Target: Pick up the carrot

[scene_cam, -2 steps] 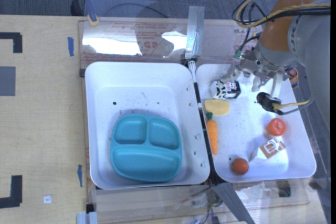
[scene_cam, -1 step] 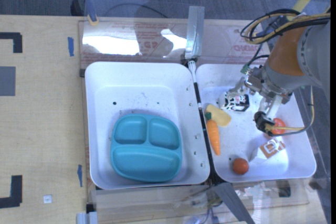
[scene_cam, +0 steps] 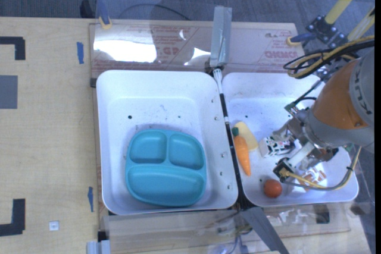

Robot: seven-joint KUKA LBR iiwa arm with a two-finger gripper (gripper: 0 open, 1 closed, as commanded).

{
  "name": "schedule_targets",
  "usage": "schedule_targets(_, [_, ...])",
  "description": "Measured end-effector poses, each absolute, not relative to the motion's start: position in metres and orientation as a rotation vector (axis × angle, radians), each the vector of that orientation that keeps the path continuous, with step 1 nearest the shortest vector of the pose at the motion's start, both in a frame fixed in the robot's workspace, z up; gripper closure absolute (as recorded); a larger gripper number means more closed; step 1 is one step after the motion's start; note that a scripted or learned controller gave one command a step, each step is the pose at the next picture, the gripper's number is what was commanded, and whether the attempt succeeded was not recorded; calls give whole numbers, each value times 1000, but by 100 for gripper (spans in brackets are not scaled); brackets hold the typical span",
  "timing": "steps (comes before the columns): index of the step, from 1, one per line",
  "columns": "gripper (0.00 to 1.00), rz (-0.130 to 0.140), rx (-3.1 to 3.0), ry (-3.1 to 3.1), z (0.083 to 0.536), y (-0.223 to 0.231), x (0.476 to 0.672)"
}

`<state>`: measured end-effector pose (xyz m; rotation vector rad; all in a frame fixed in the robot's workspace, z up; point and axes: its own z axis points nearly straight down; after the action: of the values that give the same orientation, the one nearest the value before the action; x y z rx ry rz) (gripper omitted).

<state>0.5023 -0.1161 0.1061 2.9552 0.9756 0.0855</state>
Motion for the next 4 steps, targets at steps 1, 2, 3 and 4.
schedule_targets(1, [100,107,2950,976,120,-115,507])
schedule_targets(2, [100,-3,2948,1088,206,-141,536])
schedule_targets(3, [100,5,3031,816,119,-106,520])
schedule_targets(4, [100,88,3105,346,109,-97,513])
